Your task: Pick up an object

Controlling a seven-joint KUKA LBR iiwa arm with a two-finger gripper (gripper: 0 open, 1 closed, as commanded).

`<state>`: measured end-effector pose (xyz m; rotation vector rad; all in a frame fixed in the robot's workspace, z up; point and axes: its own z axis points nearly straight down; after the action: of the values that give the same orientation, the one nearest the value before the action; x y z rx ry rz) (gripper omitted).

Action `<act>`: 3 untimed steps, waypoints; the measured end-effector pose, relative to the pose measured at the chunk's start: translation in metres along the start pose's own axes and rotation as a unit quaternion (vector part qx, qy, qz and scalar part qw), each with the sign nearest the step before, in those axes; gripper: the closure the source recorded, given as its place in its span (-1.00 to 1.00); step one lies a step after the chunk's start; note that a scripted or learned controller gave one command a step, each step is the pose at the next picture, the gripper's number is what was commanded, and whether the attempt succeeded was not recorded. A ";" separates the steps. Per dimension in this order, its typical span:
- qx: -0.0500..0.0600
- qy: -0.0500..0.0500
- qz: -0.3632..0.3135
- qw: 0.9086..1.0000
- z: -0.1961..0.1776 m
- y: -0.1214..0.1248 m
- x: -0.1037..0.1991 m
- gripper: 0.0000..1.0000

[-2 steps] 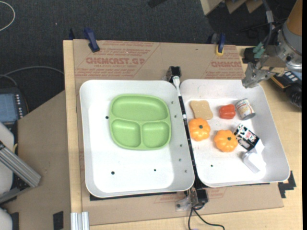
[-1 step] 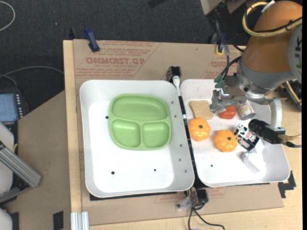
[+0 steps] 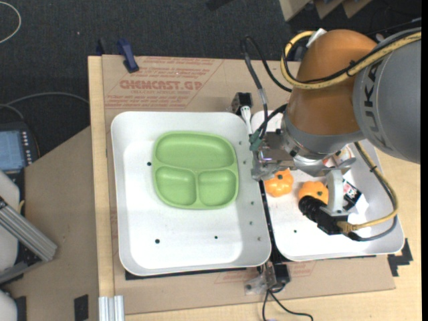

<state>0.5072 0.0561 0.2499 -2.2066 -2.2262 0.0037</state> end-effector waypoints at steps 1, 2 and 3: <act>-0.013 0.001 0.001 1.000 -0.211 -0.015 0.057 1.00; 0.002 -0.003 0.003 1.000 -0.100 -0.030 0.081 1.00; -0.005 -0.002 0.007 1.000 -0.117 -0.028 0.029 1.00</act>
<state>0.4798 0.0843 0.3668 -2.2283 -2.2181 -0.0031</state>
